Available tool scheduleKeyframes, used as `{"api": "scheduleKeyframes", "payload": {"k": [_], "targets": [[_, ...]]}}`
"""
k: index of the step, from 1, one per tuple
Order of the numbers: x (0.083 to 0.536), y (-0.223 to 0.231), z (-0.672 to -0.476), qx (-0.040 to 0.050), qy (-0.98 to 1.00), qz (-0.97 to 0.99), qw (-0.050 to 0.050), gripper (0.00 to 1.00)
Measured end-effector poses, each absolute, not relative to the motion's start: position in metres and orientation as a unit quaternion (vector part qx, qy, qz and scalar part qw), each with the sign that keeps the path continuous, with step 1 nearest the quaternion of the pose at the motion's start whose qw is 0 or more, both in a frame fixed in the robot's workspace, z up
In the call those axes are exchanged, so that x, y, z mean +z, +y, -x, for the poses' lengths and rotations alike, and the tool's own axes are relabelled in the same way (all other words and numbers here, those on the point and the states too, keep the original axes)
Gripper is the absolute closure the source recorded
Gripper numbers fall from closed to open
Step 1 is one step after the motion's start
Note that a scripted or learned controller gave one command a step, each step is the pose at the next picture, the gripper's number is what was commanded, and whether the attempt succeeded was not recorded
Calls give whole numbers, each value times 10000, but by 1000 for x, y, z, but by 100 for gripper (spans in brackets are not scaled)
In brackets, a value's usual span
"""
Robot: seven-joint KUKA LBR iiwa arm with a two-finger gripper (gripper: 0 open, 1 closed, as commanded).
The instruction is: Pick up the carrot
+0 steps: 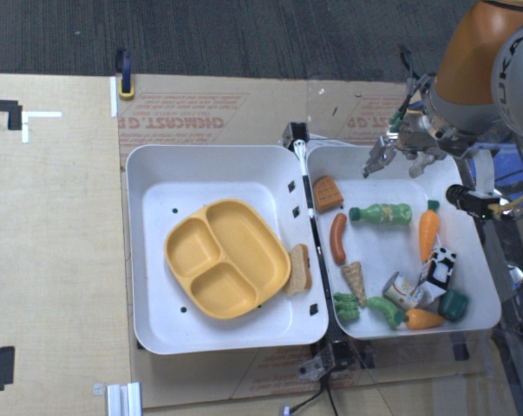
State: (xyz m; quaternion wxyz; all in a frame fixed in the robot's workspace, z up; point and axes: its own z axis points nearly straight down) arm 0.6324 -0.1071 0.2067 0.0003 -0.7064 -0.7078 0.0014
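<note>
End effector (391, 156) hovers over the far edge of the right bin (482, 271), carrot (428, 234) lying free below it.

The carrot rests near the bin's right wall, stem end pointing away from the camera, just right of the green bottle (381, 214) and above the black-and-white toy (441, 268). The end effector sits apart from it, up and to the left in the view; whether its tips are spread or closed cannot be told, and nothing shows between them.
</note>
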Motion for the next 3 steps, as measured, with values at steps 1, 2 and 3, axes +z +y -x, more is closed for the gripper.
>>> {"api": "scheduleKeyframes", "payload": {"k": [1, 2, 3], "targets": [[208, -190, -603, 10, -7732, 6341, -10, 0], [92, -217, -595, -23, -7900, 6130, 31, 0], [102, -220, -596, -17, -7881, 6155, -5, 100]]}}
